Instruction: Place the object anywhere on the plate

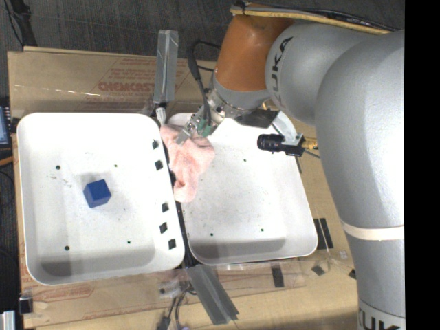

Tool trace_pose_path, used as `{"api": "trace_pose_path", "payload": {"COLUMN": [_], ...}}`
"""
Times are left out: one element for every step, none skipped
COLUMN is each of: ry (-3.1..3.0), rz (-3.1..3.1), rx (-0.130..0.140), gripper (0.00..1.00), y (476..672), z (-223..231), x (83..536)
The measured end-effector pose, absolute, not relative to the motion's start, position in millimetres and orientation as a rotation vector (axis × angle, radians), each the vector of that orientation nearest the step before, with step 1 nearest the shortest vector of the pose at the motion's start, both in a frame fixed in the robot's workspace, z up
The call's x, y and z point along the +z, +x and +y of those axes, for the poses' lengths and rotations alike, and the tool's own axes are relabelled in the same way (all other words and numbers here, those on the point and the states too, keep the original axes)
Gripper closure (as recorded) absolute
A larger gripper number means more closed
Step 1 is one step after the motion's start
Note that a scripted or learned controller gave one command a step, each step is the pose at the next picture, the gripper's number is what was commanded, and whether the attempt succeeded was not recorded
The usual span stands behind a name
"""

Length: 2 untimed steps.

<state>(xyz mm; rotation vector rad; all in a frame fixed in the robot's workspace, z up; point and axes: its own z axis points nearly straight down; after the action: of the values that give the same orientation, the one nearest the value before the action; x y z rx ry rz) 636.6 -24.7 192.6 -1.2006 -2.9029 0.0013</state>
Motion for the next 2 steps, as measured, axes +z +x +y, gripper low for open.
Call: {"api": "trace_pose_path", "payload": {"ry": [-1.191,-0.584], "rz": [-2.907,-3.086], "rx": [0.001,0.001], "gripper": [1.0,1.0], "y": [637.2,640.8], "z": [-24.0,23.8], "x": [232.4,223.9]}}
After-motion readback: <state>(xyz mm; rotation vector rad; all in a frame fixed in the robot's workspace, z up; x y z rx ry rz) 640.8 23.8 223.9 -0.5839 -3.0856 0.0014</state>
